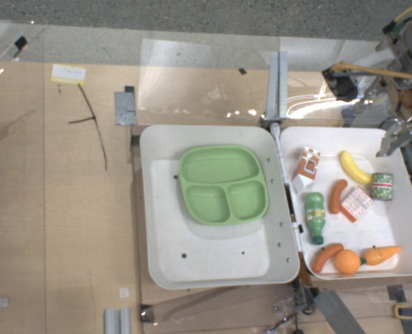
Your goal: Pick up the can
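Note:
The can [382, 186] is small and green with a pale band. It stands near the right wall of the right bin [331, 139], just right of a banana [354, 167] and a pink box [356, 204]. My gripper [392, 138] hangs over the far right corner of that bin, a little beyond the can and apart from it. Nothing is seen held in it. The arm's wrist [401, 82] and cables crowd the upper right.
The right bin also holds a small carton [306, 165], a green bottle [314, 217], two sausages [337, 195], an orange [346, 261] and a carrot [381, 255]. The left bin [157, 256] carries a green divided plate [223, 184]. A metal divider [284, 179] separates the bins.

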